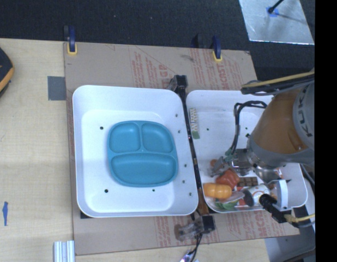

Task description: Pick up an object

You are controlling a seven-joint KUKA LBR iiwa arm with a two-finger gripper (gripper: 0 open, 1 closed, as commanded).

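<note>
Toys lie heaped at the 6 o'clock end of the right bin, and these are what we take for the things to be picked. At the heap's 9 o'clock edge we see an orange piece; just at its 1 o'clock sits a red piece, and at 5 o'clock from it a green scrap lies against the bin's near wall. The rest of the heap is too small and jumbled for us to name.

The pincer is low over the heap, at 2 o'clock from the red piece, close to it; we cannot tell whether it touches anything. The wrist hides its tips, so we cannot tell whether it is spread or pressed together, and we see nothing held in it. The arm, grey with an orange band, reaches in from 3 o'clock and covers much of the bin's right half.

At 9 o'clock from the right bin, touching it side to side, is the left bin. A blue plate with three compartments lies at its middle. Both bins rest on a cardboard sheet on the tabletop, with two clamps at the sheet's 12 o'clock edge.
</note>
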